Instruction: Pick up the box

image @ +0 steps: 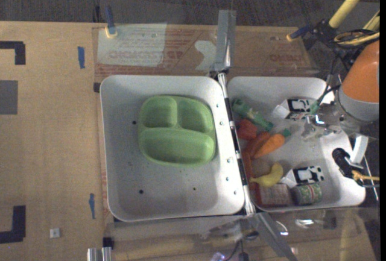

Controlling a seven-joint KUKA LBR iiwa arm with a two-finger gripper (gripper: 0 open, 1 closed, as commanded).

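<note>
1. In the camera view, the gripper (315, 125) hangs low over the right bin (338, 196), at the end of the grey wrist under the orange band. It is too small and blurred for us to tell whether it is released or clenched, and we see nothing held in it.
2. Just beside the gripper, on its far-left side, lies a small white box (298, 106) with black print. We take this as the target. A second box (309, 174) of the same look lies well nearer the camera than the gripper, touching a green can (307, 194).
3. To the gripper's left sit a carrot (269, 144), a banana (269, 175) and some red and green pieces along the bin's dividing wall. Further left still, the left bin (120, 193) holds a green plate (177, 130).
4. We judge the step in hand to be the approach. To do it well, we should centre over the first box before descending and span its short sides.
5. We should watch the crumpled white scrap next to that box, since it could be pinched along with it.
6. We should lift straight up and confirm that the box rises before moving off.
</note>
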